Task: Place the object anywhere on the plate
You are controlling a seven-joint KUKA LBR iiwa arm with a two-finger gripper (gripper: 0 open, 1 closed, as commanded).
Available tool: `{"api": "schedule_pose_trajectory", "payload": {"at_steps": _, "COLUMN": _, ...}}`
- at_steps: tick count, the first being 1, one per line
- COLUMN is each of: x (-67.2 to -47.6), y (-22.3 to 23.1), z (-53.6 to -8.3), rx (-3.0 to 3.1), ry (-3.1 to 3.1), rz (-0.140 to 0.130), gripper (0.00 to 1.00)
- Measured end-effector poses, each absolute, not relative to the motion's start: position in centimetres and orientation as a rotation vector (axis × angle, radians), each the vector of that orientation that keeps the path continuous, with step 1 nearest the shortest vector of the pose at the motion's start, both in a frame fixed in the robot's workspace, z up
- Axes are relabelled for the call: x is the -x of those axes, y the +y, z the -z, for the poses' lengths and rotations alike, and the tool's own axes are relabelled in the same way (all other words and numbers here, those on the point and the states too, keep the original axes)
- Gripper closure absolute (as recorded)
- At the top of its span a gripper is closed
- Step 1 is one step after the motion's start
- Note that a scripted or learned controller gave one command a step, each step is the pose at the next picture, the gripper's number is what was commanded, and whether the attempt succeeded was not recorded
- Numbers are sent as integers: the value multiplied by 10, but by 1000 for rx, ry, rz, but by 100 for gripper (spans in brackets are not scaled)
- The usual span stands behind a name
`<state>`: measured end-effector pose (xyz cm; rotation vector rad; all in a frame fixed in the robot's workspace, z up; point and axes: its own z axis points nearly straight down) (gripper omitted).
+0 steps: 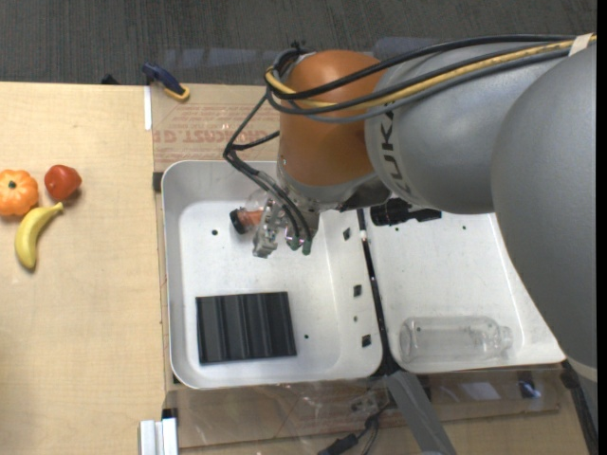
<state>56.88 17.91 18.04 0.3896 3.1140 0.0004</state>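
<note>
Gripper: the gripper [278, 232] hangs below the orange wrist band over the upper part of the left bin [175, 282], pointing down toward the bin floor. Whether it is clenched or released cannot be told from this angle, and nothing can be seen held in it.

Object: a small reddish-orange thing [248, 217] lies on the bin floor just beside the gripper, on its left and touching or nearly touching it; its shape is too small and too blurred to name. This looks like the piece to be moved.

Plate: the dark ribbed plate [245, 326] lies flat in the lower part of the same bin, apart from the gripper and the object, with bare white floor between them.

Right bin: a clear plastic bottle [453, 336] lies on its side near the lower edge of the right bin [455, 254], well apart from the work.

Bench: on the wooden bench [76, 349] to the left sit a toy orange [16, 193], a red fruit [63, 182] and a banana [31, 234], close together and outside both bins.

Step in hand: likely the pick-up, judged from the gripper standing at the object.

Doing it well: centre the gripper squarely over the reddish piece rather than beside it, so it is not nudged toward the bin wall. Lift only once the piece sits firmly, then carry it low toward the ribbed plate and set it down near the middle.
</note>
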Motion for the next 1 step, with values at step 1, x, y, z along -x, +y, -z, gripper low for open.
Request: {"api": "schedule_pose_trajectory", "payload": {"at_steps": 1, "x": -616, "y": 110, "z": -177, "rx": -375, "ry": 3117, "rz": 1, "gripper": 100}}
